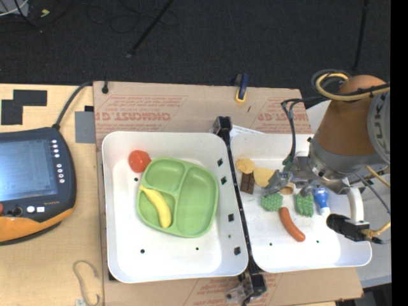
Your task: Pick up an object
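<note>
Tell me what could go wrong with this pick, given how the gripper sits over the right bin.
1. The gripper hangs over a tight cluster: a green piece, a yellow piece and a brown block. It may catch two, or nudge one aside.
2. The orange sausage is rounded, so it could roll out of a pinch.
3. The cluster lies near the divider, which could block a finger.
</note>
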